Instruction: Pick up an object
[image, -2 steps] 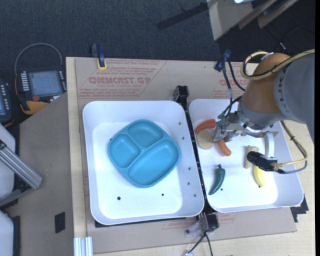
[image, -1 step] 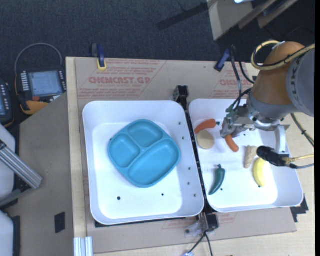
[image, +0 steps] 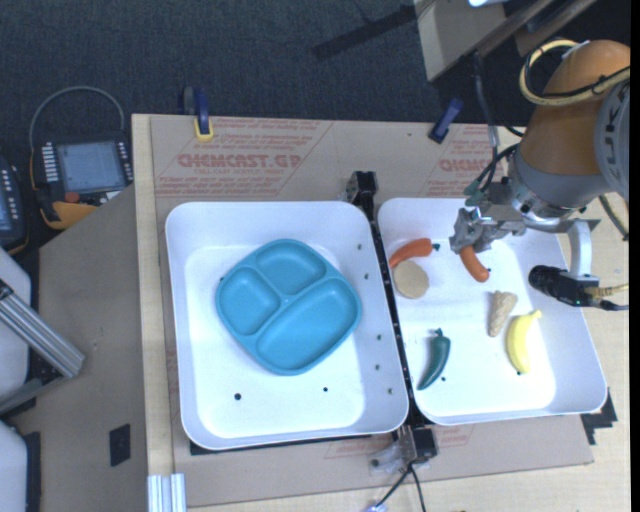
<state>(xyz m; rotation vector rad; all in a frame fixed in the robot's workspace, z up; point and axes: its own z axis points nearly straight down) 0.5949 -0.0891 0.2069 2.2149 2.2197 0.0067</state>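
- The gripper (image: 472, 238) stood low over the far part of the right bin (image: 570, 395); whether its fingers were apart or together could not be told from above, and nothing was seen between them.
- A short orange piece (image: 476, 264), perhaps a small carrot or sausage, lay just below the gripper, touching or nearly so; judged the likeliest target, being nearest the tool.
- A red-orange pepper (image: 411, 250) and a round tan piece (image: 411, 282) lay near the bin's left wall, close together.
- A beige lump (image: 501, 312) sat just beside a banana (image: 519, 341); a dark green pepper (image: 435, 358) lay apart, nearer the front.
- The items were loosely scattered, leaving room around each for the tool.
- The left bin (image: 200, 400) bore a blue divided plate (image: 288, 305), a probable receiving place.
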